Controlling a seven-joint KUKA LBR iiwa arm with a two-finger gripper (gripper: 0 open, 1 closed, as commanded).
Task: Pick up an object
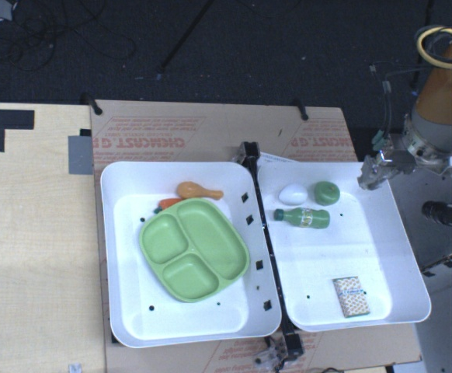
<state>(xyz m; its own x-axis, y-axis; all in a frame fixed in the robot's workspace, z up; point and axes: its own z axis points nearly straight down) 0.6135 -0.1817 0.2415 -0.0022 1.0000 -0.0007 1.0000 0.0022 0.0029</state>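
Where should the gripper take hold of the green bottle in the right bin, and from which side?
Grip the bottle across its body, probably coming straight down. It lies on its side, neck pointing left, with bare floor in front and behind; the egg and green ball sit just beyond it.

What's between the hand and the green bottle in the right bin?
Nothing visible. The hand hangs over the right bin's far right rim; the green bottle lies on its side toward the bin's left. The green ball and white egg sit just behind that line, not across it.
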